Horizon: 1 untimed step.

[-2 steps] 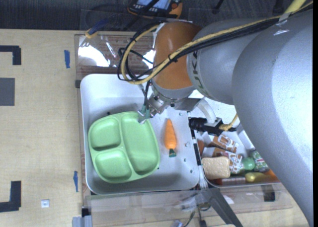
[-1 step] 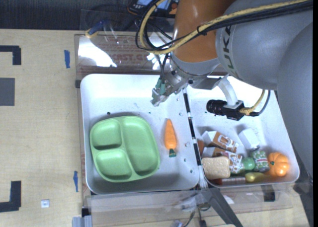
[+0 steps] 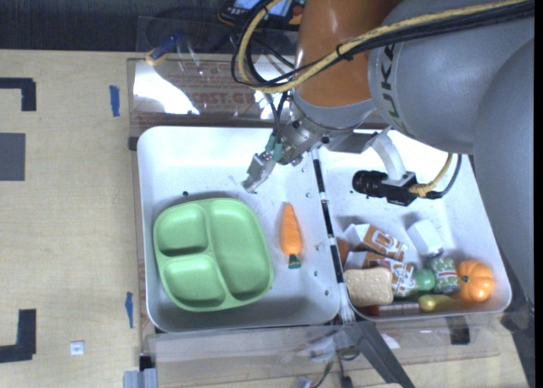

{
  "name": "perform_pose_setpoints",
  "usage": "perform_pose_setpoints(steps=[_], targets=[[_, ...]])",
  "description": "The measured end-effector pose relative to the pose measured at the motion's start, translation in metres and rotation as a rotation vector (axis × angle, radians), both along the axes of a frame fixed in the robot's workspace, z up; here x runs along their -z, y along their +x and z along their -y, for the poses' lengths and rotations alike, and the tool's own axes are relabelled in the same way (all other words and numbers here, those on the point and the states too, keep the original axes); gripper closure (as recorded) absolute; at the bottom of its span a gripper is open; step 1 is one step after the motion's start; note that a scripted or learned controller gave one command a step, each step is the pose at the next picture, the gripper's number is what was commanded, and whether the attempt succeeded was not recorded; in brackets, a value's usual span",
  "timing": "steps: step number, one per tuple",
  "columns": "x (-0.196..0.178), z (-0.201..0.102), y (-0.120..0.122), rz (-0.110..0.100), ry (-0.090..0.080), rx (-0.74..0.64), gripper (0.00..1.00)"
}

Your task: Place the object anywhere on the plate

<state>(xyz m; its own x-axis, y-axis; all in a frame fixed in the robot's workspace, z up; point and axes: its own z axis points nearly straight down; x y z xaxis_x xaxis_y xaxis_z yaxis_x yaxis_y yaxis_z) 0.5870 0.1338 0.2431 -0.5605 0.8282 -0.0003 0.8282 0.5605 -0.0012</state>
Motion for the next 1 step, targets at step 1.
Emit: perform_pose_setpoints(steps=[1], targets=[[-0.0094, -0.0005, 0.0002, 0.002, -0.001, -0.001, 1.0]])
